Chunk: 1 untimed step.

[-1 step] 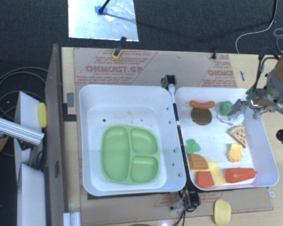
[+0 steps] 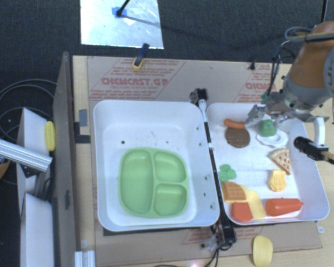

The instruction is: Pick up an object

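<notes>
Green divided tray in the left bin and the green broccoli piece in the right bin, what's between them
In the camera view, between the green divided tray and the broccoli piece lie bare white floor of the left bin and the two bins' adjoining rims.

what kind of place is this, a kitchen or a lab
Most likely a robotics lab bench: a robot arm reaches over two white bins, the right one filled with toy food, on a cardboard sheet beside loose cables.

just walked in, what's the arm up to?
The arm reaches in from the right and its pincer sits low over the back of the right bin, right by a green toy and a brown patty. Whether it grips anything is unclear. Other toy food lies nearer the front. The left bin holds a green tray.
</notes>
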### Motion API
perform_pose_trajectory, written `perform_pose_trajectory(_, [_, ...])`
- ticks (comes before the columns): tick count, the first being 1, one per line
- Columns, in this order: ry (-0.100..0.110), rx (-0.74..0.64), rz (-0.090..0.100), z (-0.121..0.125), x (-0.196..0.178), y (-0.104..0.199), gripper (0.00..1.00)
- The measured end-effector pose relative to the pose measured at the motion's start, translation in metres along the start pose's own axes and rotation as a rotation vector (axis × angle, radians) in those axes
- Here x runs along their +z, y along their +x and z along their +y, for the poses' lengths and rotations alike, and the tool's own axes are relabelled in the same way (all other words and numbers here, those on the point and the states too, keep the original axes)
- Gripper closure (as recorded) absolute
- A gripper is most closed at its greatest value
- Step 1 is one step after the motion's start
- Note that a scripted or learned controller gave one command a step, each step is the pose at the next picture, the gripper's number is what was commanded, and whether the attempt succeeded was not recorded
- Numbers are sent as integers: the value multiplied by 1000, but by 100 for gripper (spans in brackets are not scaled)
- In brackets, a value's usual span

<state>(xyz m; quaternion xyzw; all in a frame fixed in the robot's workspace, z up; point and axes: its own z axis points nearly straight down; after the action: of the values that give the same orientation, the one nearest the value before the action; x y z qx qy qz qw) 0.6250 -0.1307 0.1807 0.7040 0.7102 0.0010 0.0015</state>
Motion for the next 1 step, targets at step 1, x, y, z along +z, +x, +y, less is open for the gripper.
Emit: perform_pose_trajectory(1, [9, 1, 3, -6, 80, 39, 0])
